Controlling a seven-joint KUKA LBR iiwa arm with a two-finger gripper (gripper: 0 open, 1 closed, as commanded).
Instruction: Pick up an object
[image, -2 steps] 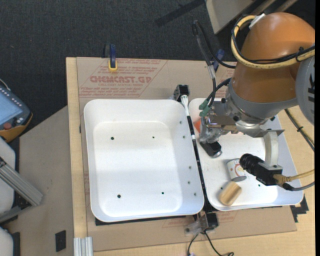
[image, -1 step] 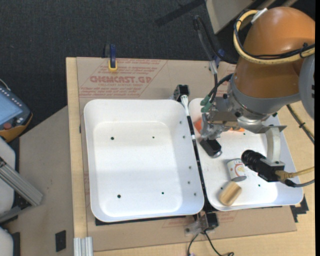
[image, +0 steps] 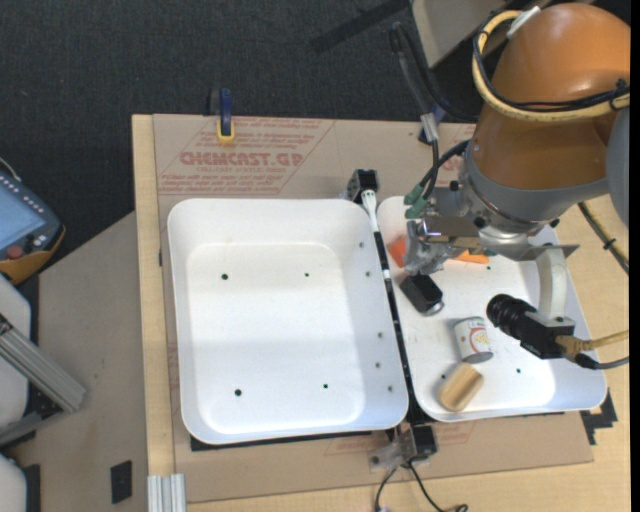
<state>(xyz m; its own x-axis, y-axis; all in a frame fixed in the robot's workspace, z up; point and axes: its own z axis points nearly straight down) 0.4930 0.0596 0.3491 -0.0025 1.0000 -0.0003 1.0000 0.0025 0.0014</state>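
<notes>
The gripper (image: 426, 255) hangs over the right shallow white plastic bin (image: 560, 395), near its 10 o'clock corner; whether it is apart or together I cannot tell. A small black oblong block (image: 422, 292) lies just at the gripper's 6 o'clock. A short silver can (image: 472, 338) lies at the block's 4 o'clock, and a tan cork cylinder (image: 461, 386) at the can's 6 o'clock.

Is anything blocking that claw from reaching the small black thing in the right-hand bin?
Nothing visible does. The gripper hangs close beside the black thing in the right bin. The orange piece lies off to the gripper's side, and the small can and tan cylinder sit nearer the front, out of the path.
</notes>
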